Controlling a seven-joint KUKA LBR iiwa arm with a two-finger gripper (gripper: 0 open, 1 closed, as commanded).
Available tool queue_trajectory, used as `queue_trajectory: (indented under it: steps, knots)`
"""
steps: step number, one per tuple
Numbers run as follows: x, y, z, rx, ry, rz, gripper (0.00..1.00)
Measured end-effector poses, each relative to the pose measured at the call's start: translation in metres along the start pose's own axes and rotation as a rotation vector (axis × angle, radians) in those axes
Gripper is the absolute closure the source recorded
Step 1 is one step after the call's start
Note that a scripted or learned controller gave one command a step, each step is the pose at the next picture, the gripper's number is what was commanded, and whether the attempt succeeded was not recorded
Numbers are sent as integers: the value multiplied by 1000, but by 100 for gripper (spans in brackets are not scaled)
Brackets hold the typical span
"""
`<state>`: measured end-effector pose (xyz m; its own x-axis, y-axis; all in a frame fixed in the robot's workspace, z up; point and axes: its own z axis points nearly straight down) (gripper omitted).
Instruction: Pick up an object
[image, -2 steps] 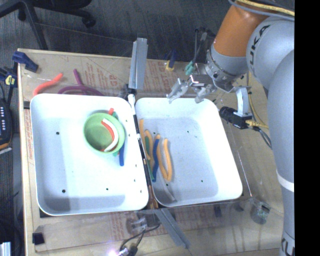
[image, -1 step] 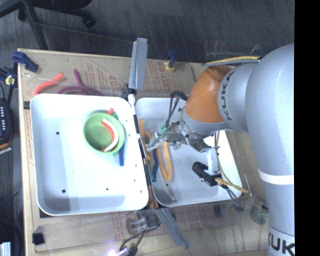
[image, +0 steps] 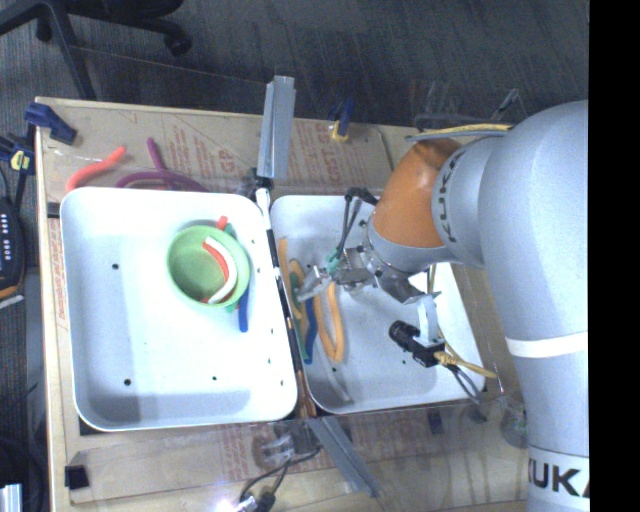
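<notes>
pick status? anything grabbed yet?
Done: the arm has reached into the right bin, with the gripper low over the orange and blue strips at its left side. In hand: nothing visibly between the fingers. Left: grasp and lift. The green bowl sits in the left bin.

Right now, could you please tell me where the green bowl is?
The green bowl sits in the left bin, in its upper right part near the divider between the bins, with a blue stick at its lower right edge.
</notes>
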<state>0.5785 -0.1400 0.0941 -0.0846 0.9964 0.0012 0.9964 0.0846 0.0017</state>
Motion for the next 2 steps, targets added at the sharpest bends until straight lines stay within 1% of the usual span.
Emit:
queue_trajectory:
  steps: [1,2]
  knots:
    - [0,0,-11,3,-1,-8,100]
    - [55,40,-98,4,-1,171,100]
